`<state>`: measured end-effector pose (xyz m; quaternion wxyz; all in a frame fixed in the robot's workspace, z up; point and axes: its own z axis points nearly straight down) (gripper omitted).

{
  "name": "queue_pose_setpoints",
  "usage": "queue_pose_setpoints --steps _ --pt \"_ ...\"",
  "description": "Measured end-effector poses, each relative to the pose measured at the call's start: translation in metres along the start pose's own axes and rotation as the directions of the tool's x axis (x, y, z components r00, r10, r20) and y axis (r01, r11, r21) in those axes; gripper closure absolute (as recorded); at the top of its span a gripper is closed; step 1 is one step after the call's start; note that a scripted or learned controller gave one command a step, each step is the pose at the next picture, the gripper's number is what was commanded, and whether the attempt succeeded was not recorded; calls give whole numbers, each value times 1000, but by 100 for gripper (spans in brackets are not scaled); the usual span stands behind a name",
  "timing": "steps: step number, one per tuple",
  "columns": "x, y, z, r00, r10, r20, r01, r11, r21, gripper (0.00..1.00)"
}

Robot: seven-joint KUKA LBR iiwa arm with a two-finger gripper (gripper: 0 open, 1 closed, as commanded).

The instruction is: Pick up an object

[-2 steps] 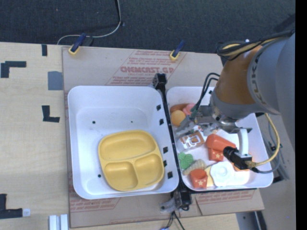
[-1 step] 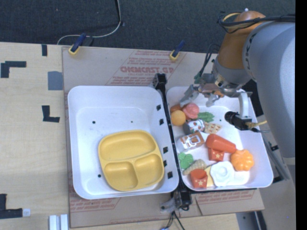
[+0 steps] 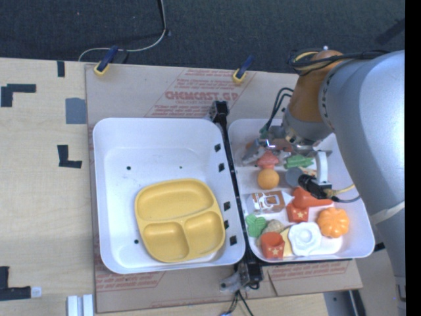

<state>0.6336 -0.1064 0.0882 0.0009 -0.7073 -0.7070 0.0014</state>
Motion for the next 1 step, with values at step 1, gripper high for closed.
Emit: queue_pose_setpoints --steps 1 --pt "1 0 -14 1000 -3 2 3 1000 0 100"
